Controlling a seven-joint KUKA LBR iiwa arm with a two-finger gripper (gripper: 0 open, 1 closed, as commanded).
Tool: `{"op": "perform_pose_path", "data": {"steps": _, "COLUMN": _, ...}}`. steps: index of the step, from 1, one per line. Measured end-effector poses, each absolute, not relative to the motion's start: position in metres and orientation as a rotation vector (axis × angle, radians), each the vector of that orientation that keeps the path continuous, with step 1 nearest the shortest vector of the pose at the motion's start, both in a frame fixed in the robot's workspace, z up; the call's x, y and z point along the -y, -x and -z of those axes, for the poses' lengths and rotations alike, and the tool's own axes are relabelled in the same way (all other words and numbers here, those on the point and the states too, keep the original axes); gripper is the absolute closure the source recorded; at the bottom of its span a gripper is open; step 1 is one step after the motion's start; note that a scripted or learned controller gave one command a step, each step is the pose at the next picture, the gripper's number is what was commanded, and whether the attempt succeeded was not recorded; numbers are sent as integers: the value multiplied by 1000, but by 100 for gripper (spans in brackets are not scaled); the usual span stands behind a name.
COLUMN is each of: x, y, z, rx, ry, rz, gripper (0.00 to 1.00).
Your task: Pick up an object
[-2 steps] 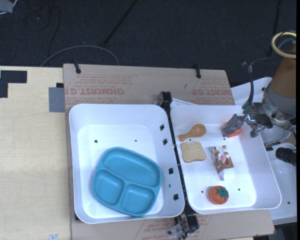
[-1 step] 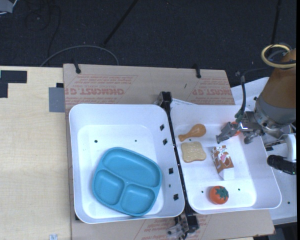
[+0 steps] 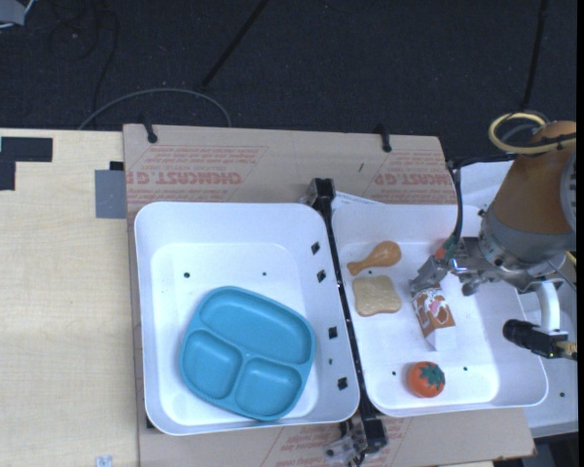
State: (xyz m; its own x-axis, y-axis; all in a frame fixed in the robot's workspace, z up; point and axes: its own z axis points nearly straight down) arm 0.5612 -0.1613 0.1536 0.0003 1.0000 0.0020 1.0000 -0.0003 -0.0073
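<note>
Hovering end effector (image 3: 438,272), grip state unclear, above snack packet (image 3: 434,313), long axis toward tomato (image 3: 425,378)

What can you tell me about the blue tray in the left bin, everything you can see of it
The blue tray is a light blue divided plate, seemingly plastic, with rounded corners and three compartments: one wide, two smaller. It lies flat, right side up and turned at a slant, on the floor of the left bin, toward its near side. Nothing lies in its compartments, and nothing but the bin touches it.
</note>
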Motion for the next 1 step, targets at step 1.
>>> {"op": "perform_pose_path", "data": {"steps": 1, "x": 159, "y": -554, "z": -108, "rx": 2216, "ry": 2217, "rz": -6, "gripper": 0}}
